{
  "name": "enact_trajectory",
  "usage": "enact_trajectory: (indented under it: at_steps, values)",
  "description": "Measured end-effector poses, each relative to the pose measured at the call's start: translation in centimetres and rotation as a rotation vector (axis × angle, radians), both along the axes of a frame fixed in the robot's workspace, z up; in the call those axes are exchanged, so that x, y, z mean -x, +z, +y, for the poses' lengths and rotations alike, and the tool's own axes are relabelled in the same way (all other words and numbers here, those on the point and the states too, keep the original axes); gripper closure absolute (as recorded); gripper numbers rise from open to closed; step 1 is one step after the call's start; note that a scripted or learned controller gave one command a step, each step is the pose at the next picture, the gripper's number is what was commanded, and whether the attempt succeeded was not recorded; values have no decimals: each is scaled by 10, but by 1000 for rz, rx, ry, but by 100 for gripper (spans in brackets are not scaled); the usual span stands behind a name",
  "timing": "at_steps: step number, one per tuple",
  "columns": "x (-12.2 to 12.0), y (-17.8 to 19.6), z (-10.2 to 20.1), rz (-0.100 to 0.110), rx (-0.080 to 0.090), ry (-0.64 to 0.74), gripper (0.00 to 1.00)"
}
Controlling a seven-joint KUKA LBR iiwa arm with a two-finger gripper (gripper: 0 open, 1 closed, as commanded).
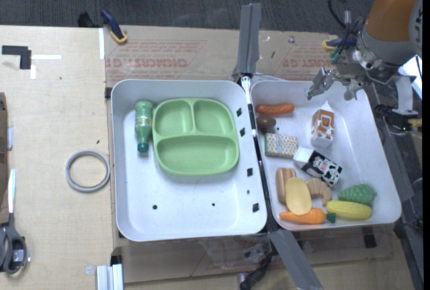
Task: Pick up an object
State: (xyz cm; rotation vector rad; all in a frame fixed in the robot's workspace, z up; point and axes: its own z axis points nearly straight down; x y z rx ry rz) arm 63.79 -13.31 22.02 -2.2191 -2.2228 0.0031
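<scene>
My gripper [334, 86] hangs over the far edge of the right bin [376, 141], its two fingers spread open with nothing between them. Below it in that bin lie an orange-and-white carton [323, 126], a hot dog [275, 108], a brown item [267, 123], a checked cracker block [281, 145], a black-and-white cow-print carton [322, 167], bread pieces [296, 191], a carrot [304, 217], a corn cob [349, 209] and a green vegetable [357, 193].
The left bin [181, 215] holds a green divided plate [195, 135] and a green bottle [143, 124]. A tape ring [88, 170] and scissors [12, 242] lie on the bench to the left. A grey divider post [249, 40] stands between the bins.
</scene>
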Motion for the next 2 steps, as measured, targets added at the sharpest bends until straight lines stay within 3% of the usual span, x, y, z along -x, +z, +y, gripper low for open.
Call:
enact_trajectory:
  at_steps: [1, 2]
  values:
    - [0, 9, 0, 0, 1, 2, 100]
    - [-21, 36, -51, -3, 1, 247, 100]
